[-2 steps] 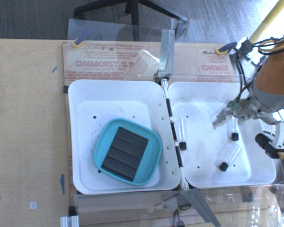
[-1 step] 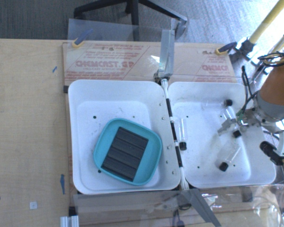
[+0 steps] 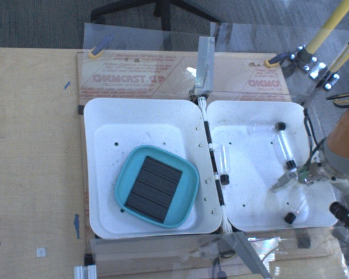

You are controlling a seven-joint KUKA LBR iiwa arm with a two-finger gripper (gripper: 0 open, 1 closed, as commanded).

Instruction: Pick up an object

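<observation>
Gripper low in right bin — near clear tubes.

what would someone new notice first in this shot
The teal plate carrying a dark ribbed block stands out, sitting in the left bin. In the right bin lie several clear tubes with black caps, one near the far right side, with the gripper low over that bin's right side.
</observation>
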